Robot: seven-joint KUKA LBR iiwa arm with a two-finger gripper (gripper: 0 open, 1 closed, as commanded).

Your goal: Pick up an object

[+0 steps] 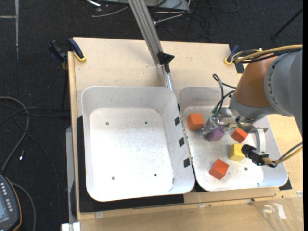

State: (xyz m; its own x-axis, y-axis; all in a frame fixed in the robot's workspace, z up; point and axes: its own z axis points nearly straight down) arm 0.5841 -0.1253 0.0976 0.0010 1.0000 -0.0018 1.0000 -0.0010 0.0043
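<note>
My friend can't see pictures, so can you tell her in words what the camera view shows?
A grey and orange robot arm reaches from the right into the right white bin, its gripper down by a purple block. Around it lie three orange blocks and a yellow block. The left bin sits beside it.

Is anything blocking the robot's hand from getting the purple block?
Nothing visible blocks it. The end effector is right at the purple block in the right bin. The orange block sits just beside it toward the divider, and a red block on the other side, so neighbours are close.
</note>
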